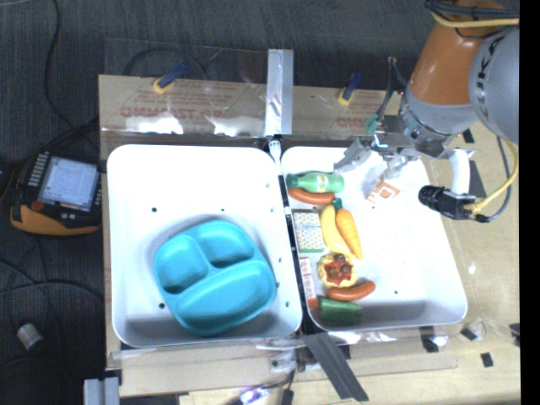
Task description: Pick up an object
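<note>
Gripper over far part of right bin, fingers spread, nothing between. Toy food along bin's left wall: green bottle, carrot, sausage. Blue tray in left bin.

Your arm enters from the upper right of the camera view, its orange band uppermost and the grey casing alongside it at the right edge. The wrist tilts down and to the left, toward the far right corner of the bench. Your gripper sits low over the far edge of the right bin, near that bin's far left corner. A black cylindrical fitting juts from the wrist's near side, with a yellow cable looping back toward the arm. The gripper's state cannot be judged here.
</note>
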### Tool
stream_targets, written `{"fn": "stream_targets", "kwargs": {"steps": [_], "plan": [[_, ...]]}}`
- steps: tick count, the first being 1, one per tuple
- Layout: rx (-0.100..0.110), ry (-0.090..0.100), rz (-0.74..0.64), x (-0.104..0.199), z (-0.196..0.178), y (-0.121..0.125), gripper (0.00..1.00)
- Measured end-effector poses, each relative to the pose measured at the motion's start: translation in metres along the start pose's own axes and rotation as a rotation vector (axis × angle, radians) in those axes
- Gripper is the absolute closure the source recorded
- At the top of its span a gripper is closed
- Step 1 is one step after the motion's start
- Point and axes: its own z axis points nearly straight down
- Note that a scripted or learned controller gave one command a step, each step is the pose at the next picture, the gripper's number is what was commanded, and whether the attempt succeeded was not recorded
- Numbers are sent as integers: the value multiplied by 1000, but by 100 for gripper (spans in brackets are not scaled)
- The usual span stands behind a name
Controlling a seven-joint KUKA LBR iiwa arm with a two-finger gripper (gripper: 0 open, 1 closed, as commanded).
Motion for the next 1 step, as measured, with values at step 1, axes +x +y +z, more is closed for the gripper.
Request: {"fn": "stream_targets", "kwargs": {"steps": [1], "plan": [[0, 0, -108, 38, 58, -26, 0]]}}
